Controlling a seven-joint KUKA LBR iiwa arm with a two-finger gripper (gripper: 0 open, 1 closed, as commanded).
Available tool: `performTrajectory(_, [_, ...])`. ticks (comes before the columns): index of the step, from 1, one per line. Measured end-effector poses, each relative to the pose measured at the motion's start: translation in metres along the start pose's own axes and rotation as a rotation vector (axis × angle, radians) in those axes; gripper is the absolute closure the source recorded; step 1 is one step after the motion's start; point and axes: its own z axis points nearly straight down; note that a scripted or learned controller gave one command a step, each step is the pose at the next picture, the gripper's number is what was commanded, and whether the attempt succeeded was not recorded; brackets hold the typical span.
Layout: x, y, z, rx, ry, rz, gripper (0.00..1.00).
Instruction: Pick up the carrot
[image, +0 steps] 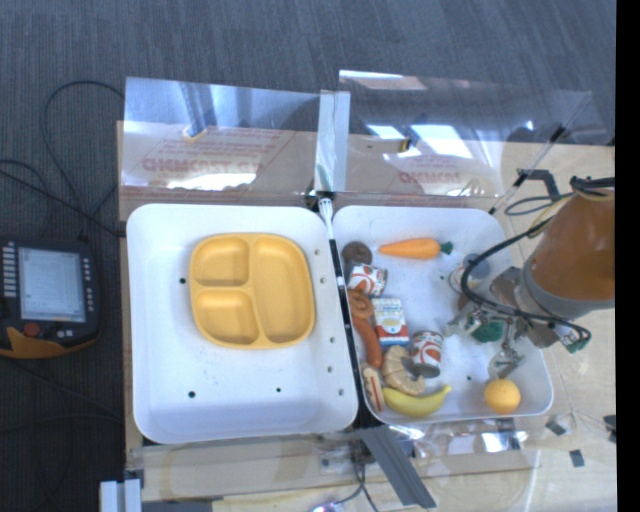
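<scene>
- Carrot (408, 248) lies flat at the far end of the right bin (535, 405), green tip pointing right, clear of everything else.
- Gripper (493, 338) hangs low at the bin's right side, near and right of the carrot, nothing between its fingers; whether they're spread or pressed together, I can't tell.
- Orange (502, 396) sits just below it.
- Banana (416, 402), cans and a carton crowd the bin's left edge.
- Yellow plate (252, 290) rests in the left bin (160, 400).
</scene>
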Motion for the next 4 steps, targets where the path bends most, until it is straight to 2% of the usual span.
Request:
performTrajectory(1, [-0.059,0.003,0.003,-0.003,0.009,0.349,0.0])
performTrajectory(2, [-0.119,-0.024,0.004,-0.013,0.035,0.492,0.0])
performTrajectory(3, [-0.148,-0.022,0.004,-0.002,0.066,0.559,0.0])
performTrajectory(4, [-0.172,0.005,0.003,0.002,0.015,0.555,0.0])
